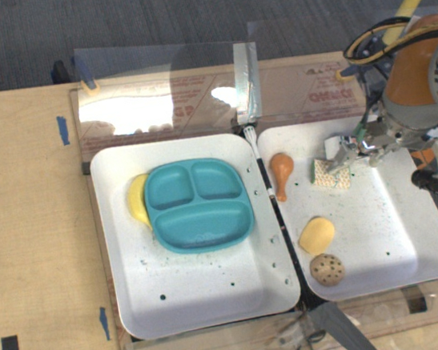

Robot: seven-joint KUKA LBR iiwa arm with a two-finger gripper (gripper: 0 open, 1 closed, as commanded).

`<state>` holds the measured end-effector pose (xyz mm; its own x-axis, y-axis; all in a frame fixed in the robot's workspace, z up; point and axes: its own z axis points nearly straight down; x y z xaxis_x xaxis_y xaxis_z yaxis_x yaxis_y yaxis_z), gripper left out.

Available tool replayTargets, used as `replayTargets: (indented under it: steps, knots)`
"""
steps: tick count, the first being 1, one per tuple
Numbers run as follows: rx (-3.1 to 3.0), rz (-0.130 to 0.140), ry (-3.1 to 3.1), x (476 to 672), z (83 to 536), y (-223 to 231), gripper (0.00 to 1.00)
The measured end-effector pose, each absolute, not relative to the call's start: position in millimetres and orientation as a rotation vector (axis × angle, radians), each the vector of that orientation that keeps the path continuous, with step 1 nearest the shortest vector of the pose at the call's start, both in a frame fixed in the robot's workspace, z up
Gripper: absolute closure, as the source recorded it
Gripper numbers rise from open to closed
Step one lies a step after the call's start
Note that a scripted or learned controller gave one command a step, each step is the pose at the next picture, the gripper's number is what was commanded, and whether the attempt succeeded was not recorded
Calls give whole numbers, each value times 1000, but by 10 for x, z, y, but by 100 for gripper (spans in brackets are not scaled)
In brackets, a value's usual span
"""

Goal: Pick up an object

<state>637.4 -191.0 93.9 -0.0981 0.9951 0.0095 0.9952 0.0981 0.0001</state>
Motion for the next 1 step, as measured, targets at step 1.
replayTargets:
  steps: [1]
  knots:
    - [-2068, 22, -2328, 6601, 1000, -1998, 0]
